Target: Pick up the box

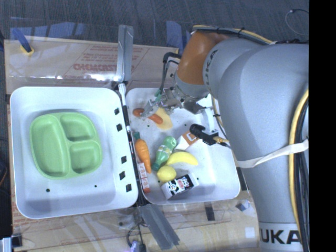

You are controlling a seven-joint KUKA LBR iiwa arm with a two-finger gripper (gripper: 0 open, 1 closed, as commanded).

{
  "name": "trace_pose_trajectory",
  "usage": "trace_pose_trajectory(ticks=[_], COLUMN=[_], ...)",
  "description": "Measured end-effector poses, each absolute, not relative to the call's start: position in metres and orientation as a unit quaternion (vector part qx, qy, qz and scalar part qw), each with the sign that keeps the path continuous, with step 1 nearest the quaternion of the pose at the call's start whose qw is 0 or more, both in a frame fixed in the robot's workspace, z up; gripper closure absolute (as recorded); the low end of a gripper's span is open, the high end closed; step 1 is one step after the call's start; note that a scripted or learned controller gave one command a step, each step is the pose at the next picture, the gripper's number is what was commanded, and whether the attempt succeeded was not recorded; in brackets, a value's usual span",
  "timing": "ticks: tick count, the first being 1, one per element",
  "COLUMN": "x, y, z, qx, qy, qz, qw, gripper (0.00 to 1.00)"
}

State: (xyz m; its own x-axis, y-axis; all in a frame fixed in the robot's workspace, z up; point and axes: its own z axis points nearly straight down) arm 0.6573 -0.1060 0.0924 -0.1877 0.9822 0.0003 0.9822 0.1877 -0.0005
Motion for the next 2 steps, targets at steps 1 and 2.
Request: trace_pose_trajectory(ticks=[1,2], x=[0.655,0.541], y=[-0.072,-0.118], z=[0.193,0.140], qx=[-0.577,-0.613], qy=[-0.816,-0.790], qz=[0.0000,0.0011], qw=[-0.001,0.002], gripper=[0.00,0.00])
